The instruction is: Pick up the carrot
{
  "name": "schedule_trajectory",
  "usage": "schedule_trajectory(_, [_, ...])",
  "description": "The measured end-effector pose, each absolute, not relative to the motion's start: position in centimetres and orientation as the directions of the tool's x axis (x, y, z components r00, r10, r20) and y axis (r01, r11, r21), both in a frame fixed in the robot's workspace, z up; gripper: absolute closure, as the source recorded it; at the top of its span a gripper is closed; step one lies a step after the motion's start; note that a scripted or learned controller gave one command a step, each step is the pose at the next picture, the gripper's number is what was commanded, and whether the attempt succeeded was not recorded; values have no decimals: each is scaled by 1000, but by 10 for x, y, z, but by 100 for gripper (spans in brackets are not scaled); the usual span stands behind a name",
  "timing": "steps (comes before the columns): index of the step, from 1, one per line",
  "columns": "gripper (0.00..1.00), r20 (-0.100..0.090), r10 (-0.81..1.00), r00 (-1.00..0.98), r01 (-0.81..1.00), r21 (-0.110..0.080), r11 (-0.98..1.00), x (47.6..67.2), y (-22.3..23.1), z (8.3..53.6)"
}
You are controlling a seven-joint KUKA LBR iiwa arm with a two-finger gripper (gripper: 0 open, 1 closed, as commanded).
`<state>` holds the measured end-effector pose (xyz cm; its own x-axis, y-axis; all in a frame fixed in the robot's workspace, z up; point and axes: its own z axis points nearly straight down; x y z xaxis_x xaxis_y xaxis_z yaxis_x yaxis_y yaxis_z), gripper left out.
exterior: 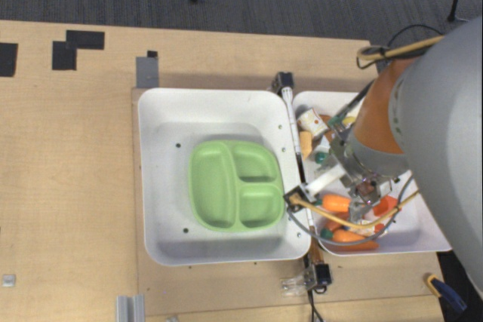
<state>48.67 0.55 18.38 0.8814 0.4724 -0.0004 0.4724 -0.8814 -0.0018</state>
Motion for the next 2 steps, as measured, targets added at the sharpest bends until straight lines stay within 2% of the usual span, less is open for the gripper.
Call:
schedule_trajectory(1, [0, 0, 474, 881, 474, -2, -881, 487, 6, 184])
schedule_trajectory(2, [0, -1, 311, 950, 311, -2, -950, 486, 25, 184])
